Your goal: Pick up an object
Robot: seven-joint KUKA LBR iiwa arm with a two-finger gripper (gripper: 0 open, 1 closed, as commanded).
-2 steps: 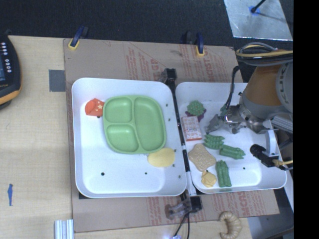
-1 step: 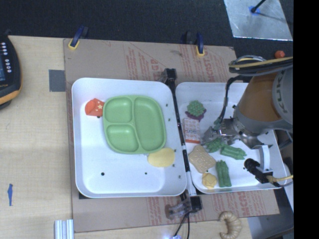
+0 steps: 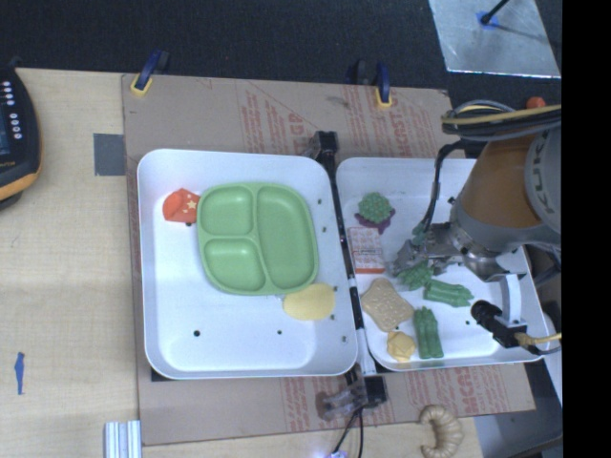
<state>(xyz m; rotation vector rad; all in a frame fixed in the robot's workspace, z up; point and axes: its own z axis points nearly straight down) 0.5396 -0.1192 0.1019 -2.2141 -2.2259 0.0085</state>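
While the pincer [image 3: 412,256] hovers, three green toys [image 3: 427,332] lie below.

Glossy plastic divided plate [image 3: 258,237]; matt cardboard sheet [image 3: 239,113]; wooden bench [image 3: 57,256].

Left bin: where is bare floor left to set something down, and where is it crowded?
The left bin has bare floor along its near edge, below the green divided plate and left of the yellow piece. A narrower strip runs below the red toy. The right bin is crowded with food toys around the gripper.
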